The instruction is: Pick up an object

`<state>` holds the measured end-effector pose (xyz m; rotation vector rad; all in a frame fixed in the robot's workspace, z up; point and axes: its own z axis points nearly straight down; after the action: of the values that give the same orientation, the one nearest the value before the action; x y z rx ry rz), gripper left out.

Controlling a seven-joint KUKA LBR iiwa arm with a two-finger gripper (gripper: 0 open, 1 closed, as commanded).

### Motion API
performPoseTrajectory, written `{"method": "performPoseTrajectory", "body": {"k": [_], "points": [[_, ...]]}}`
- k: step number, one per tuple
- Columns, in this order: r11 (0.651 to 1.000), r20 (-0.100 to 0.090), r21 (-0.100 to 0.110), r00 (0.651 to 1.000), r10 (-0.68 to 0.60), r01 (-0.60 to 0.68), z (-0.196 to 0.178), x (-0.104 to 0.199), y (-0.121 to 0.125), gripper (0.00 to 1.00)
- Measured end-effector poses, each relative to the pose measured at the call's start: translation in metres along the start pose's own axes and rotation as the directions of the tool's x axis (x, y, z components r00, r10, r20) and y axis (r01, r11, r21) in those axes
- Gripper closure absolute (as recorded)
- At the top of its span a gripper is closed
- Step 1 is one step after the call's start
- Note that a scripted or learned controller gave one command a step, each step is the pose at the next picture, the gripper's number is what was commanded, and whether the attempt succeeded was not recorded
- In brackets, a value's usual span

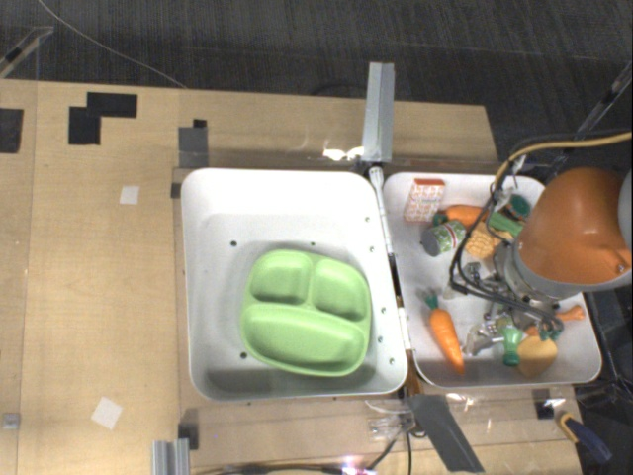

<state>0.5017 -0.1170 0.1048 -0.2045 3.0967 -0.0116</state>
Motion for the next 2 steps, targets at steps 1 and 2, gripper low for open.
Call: {"method": "performPoseTrajectory", "body": {"k": [1,2], "points": [[0.999,-0.019,-0.004,0.999,-0.038,0.038,0.0132,-0.0043,0.0261,0.00],[0.961,-0.013,-0.008,0.961,-0.278,0.277,0.0131,-0.0074,0.0301,0.00]]}}
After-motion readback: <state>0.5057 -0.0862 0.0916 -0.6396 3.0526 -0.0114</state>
